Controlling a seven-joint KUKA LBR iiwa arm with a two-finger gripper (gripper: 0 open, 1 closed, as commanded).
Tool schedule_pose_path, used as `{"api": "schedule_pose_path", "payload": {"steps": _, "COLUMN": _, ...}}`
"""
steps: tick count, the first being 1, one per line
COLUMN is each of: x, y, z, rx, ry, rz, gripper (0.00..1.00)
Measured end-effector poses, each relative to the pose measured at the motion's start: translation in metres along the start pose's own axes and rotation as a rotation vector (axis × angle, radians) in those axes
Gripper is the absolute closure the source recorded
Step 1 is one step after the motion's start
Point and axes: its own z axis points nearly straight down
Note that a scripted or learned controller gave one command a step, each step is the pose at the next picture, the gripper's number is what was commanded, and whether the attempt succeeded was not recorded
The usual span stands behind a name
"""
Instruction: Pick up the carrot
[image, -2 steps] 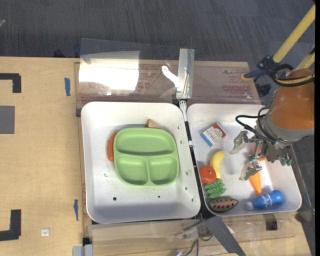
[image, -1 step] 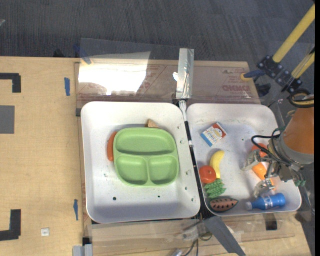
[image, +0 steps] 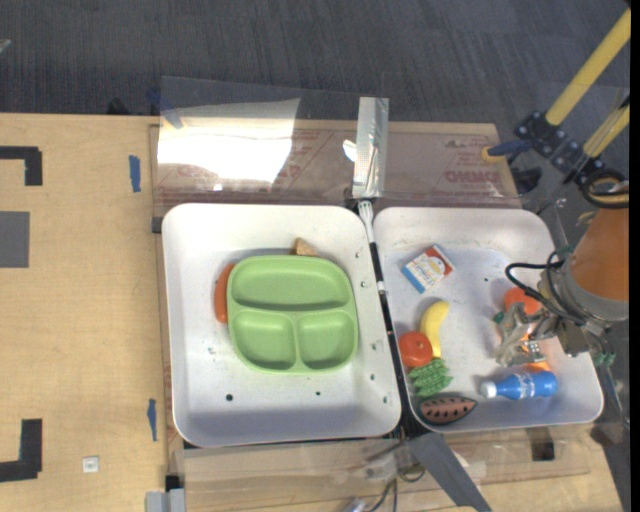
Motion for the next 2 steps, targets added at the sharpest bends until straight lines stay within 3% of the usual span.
{"api": "schedule_pose_path", "payload": {"steps": 1, "x": -0.008, "y": 0.001, "z": -0.085, "rx": -0.006, "ry": 0.013, "rz": -0.125, "gripper": 1.0}}
{"api": "schedule_pose_path", "payload": {"steps": 2, "x": 0.021, "y": -0.029, "z": -0.038, "rx": -0.015, "ry": 0.024, "rz": -0.362, "gripper": 1.0}}
